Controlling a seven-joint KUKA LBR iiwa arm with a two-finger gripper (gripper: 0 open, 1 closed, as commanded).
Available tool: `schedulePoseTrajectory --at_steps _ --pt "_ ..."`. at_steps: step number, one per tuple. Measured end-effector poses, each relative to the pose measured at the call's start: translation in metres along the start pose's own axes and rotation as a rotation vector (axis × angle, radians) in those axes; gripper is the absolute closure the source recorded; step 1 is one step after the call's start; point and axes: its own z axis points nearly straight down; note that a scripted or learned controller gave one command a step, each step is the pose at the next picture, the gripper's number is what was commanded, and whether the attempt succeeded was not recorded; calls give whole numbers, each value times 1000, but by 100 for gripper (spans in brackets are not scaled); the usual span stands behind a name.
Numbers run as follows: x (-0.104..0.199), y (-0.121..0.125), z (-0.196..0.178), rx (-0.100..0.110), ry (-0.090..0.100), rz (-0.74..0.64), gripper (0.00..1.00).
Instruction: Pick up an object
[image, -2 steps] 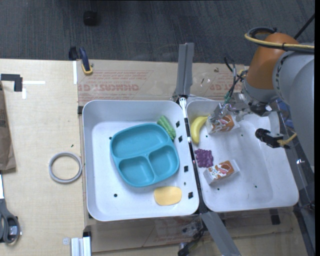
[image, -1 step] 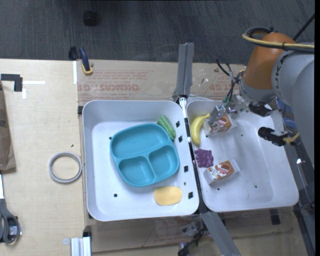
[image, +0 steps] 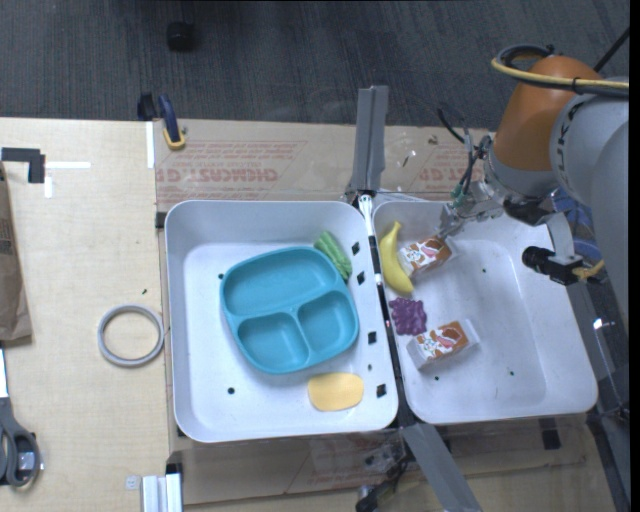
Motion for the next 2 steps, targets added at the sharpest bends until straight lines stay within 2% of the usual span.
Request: schedulePoseTrajectory --at_steps 1,2 --pt "0 0 0 0 0 0 0" --pt "28 -13 29 33 27 -157 0"
